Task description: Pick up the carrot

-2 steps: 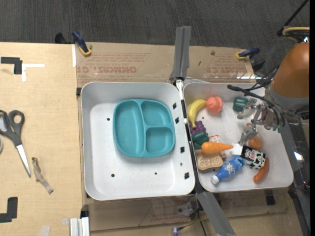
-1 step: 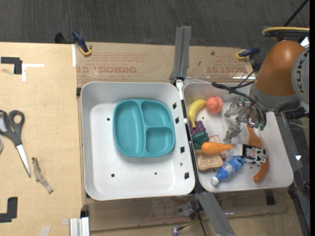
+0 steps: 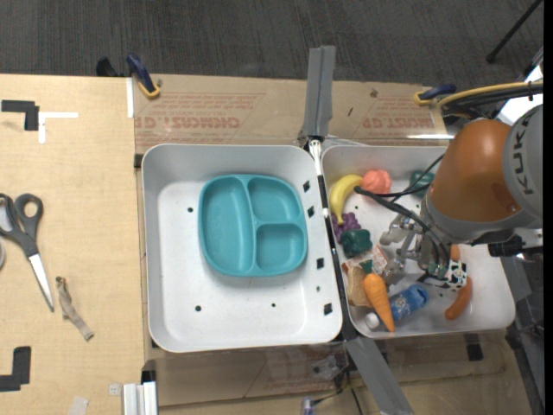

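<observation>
carrot (image 3: 378,299) lies just below-left of gripper (image 3: 404,251); grip state cannot tell.

Carrot (image 3: 378,299) in right bin (image 3: 497,314), gripper (image 3: 406,253) just above

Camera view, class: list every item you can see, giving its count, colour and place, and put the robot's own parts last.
Bins: two, white, side by side on the bench.
Divided plate: one, teal, in the left bin.
Carrot: one, orange, front of the right bin.
Banana: one, yellow, back left of the right bin.
Round toy: one, pinkish orange, beside the banana.
Blue item: one, right of the carrot.
Scissors: one pair, grey, on the bench far left.
Arm: one, orange band, over the right bin.
Gripper: one, metal, above the toys.
</observation>
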